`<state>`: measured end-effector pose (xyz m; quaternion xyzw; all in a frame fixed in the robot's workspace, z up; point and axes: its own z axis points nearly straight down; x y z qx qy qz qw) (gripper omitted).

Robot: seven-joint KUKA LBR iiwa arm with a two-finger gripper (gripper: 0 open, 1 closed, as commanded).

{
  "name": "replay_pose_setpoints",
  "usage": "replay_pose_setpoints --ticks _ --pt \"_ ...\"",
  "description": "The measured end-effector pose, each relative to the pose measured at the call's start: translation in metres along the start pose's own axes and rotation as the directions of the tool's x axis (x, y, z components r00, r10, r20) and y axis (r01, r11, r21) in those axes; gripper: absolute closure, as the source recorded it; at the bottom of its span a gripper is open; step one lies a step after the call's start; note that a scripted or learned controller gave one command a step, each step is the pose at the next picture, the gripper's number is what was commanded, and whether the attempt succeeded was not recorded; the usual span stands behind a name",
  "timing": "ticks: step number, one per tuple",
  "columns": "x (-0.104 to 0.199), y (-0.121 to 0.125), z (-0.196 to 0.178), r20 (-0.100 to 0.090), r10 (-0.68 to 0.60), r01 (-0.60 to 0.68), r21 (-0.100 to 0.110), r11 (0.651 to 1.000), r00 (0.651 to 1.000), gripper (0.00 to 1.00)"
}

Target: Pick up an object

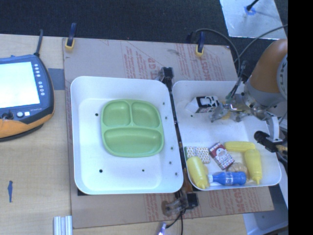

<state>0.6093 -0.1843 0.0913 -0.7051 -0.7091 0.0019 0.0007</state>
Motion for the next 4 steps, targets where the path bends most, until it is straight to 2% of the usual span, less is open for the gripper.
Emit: replay_pose_setpoints --ticks 1,2,3,4 --pt "0.044 0.001 -0.141 -0.002 0.001 -0.001 -0.004 1.0 1.0 0.0" --pt "0.004 0.031 -0.019 0.001 0.003 -0.003 -0.019 1.0 1.0 0.0" --pt "0.029 -0.053 -0.055 -0.001 0.002 -0.002 0.0 1.0 1.0 0.0" --pt "0.066 0.014 -0.003 -0.001 -0.001 0.001 0.001 1.0 1.0 0.0"
